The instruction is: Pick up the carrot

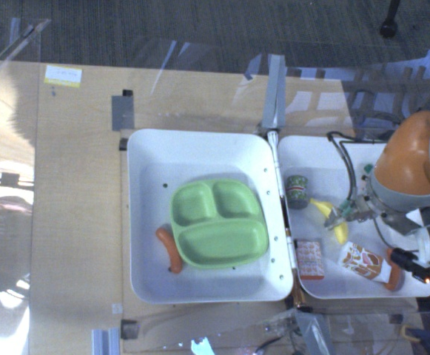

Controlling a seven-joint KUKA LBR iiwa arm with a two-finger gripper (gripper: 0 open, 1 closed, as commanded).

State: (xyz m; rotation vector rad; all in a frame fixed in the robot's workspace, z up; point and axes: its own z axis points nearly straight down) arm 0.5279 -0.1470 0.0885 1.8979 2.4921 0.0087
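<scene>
I see the carrot (168, 249) lying in the left bin (144, 198), tucked against the lower-left edge of the green divided plate (218, 223) and touching it. My arm (411, 161) reaches over the right bin (326, 157), well apart from the carrot, with the gripper (345, 214) low above a yellow banana-like piece (328, 217). I cannot tell how the jaws stand. Nearby in that bin I see a small green can (297, 191), a red-and-white packet (310, 259) and a white bottle with a red cap (370, 263).
</scene>
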